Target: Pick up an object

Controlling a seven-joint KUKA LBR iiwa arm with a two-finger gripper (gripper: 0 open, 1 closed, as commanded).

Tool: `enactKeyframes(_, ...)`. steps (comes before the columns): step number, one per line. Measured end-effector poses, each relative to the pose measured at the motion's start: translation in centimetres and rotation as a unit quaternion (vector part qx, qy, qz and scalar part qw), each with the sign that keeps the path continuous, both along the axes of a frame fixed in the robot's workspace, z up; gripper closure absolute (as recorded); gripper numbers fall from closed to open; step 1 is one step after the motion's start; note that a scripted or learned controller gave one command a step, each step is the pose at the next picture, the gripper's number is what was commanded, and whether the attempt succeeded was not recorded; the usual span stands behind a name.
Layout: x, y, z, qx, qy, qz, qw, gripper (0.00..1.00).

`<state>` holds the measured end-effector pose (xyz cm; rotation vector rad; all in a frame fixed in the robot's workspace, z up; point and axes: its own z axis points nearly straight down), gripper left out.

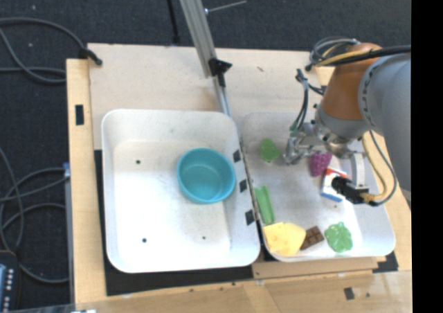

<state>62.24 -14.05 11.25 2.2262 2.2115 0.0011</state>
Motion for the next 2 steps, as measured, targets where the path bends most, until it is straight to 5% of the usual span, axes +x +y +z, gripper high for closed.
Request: enactKeyframes(2,0.7,0.7,11.3,0.0005,-0.003,0.005,1.0000,1.00)
